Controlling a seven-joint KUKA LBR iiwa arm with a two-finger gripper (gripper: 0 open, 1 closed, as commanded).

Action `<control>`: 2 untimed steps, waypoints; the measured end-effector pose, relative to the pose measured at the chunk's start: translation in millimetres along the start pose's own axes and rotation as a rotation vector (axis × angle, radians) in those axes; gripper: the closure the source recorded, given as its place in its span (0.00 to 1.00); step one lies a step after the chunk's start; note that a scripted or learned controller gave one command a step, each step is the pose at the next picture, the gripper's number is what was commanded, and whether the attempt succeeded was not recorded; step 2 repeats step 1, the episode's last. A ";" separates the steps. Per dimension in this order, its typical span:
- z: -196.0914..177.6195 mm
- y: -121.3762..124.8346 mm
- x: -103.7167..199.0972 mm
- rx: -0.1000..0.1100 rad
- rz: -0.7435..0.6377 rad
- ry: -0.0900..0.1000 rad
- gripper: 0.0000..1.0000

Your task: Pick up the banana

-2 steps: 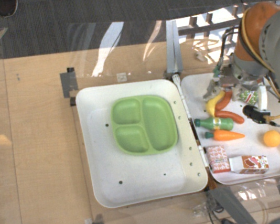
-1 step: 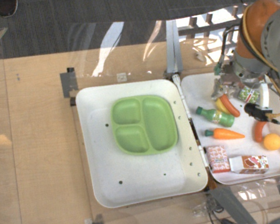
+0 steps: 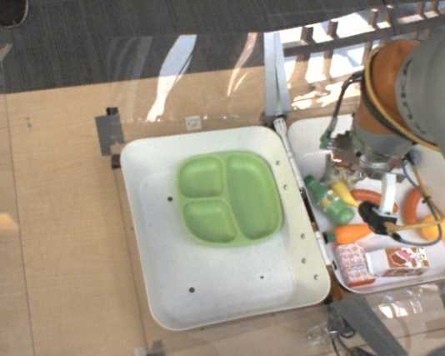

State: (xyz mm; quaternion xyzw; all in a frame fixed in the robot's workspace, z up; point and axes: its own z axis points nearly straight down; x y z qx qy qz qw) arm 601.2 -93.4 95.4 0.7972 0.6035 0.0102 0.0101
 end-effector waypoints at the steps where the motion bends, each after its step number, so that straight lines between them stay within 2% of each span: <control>1: -89.9 42.7 36.1 0.022 -0.126 -0.002 1.00; 2: -89.9 42.7 36.1 0.022 -0.126 -0.002 1.00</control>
